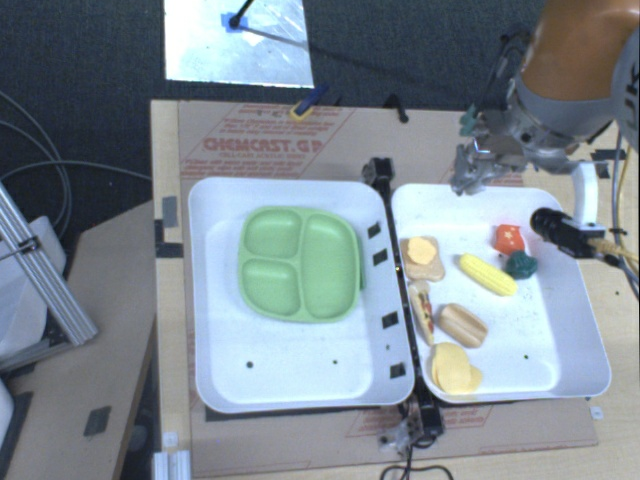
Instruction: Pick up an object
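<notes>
Dark carpet surrounds the table (pixel 170 268), which carries a brown cardboard sheet (pixel 270 138) and two shallow white bins side by side. From the camera view we note a green divided plate (pixel 300 265) lying flat in the left bin (pixel 215 368), with nothing else around it. The right bin (pixel 570 353) holds the candidate objects: a red piece (pixel 509 238) touching a dark green piece (pixel 520 264) near the far right wall, a yellow corn cob (pixel 487 274) just beside them, a small sandwich-like item (pixel 422 253) and a flat strip (pixel 424 313) close to the divider, a brown bun (pixel 463 325), and a pale yellow piece (pixel 455 368) at the near edge. The gripper (pixel 470 173) hangs above the far left corner of the right bin, well apart from every object, and nothing is seen between the jaws. We cannot tell whether the jaws are released or clenched, because they are small and blurred against the bin rim. We judge the step in hand to be the approach. For a sound grasp we recommend choosing an isolated target such as the corn cob or the bun, centring over it, aligning the jaws across its short axis, and descending vertically. The red and green pieces touch, so a grasp there risks pushing one aside.
</notes>
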You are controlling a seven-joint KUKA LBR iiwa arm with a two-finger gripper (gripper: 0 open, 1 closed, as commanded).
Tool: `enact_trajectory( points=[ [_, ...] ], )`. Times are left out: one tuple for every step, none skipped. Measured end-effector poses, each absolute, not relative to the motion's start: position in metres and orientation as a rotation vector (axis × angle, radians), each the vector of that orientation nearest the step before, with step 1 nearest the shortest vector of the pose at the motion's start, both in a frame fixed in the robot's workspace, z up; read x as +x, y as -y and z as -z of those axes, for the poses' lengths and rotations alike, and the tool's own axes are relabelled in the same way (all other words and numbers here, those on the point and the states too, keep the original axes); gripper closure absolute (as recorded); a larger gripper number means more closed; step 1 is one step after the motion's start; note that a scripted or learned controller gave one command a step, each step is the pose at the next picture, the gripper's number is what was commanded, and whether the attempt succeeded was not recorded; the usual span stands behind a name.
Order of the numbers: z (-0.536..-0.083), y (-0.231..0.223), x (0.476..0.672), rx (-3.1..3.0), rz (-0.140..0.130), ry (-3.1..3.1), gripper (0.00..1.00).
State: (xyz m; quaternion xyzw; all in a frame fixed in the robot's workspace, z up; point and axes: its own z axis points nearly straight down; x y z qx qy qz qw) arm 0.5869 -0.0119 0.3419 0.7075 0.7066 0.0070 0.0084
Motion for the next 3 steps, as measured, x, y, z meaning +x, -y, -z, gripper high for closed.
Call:
enact_trajectory(
  points=[
    [-0.314, -0.026, 0.524, 2.215, 0.001, -2.232, 1.00],
    [-0.298, -0.069, 0.511, 2.213, -0.003, -2.232, 1.00],
    [-0.398, -0.014, 0.488, 2.216, -0.016, -2.211, 1.00]
  ],
)
